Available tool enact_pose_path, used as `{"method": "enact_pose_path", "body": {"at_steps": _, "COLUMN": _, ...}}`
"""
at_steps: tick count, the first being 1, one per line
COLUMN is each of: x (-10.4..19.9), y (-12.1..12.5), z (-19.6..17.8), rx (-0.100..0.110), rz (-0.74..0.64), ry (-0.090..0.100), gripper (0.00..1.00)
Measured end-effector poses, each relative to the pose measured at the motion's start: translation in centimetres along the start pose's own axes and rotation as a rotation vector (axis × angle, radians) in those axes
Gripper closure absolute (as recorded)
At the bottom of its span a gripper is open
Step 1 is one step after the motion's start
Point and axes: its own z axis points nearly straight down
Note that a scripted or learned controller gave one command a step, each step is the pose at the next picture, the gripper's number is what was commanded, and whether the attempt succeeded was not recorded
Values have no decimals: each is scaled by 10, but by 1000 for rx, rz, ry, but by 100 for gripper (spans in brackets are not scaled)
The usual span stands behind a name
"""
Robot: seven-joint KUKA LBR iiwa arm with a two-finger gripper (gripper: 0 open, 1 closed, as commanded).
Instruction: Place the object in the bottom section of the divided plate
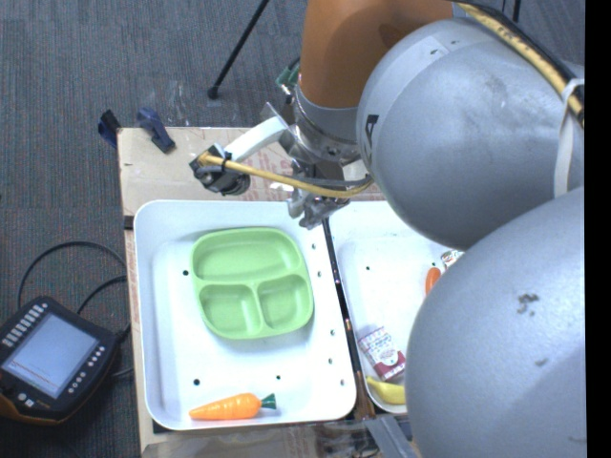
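Camera view puts my gripper (307,210) over the bins' divider, finger state unreadable — carrot (226,406) lies at the left bin's (153,256) near edge, well clear of the green divided plate (252,281), so I should descend squarely across its middle.

The arm's big grey bulk (477,151) stands in front of most of the right bin (382,256) — of what lies there, an orange thing (432,279) shows only as a sliver, a yellow one (385,390) only at its end, and the red-and-white packet (382,353) has print too small to read. The pincer (310,210) is tucked under the wrist, so its fingers cannot be made out — and the handheld screen unit (52,356) on the floor is cut by the left edge.
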Motion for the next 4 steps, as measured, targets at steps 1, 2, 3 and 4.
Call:
{"method": "enact_pose_path", "body": {"at_steps": 1, "x": 13, "y": 44, "z": -61, "rx": -1, "rz": 53, "ry": 2, "gripper": 100}}
{"method": "enact_pose_path", "body": {"at_steps": 2, "x": -18, "y": 67, "z": 5, "rx": 1, "rz": -112, "ry": -3, "gripper": 100}}
{"method": "enact_pose_path", "body": {"at_steps": 3, "x": -17, "y": 65, "z": 1, "rx": 1, "rz": -118, "ry": -15, "gripper": 100}}
{"method": "enact_pose_path", "body": {"at_steps": 4, "x": -15, "y": 20, "z": 13, "rx": 0, "rz": 43, "ry": 0, "gripper": 100}}
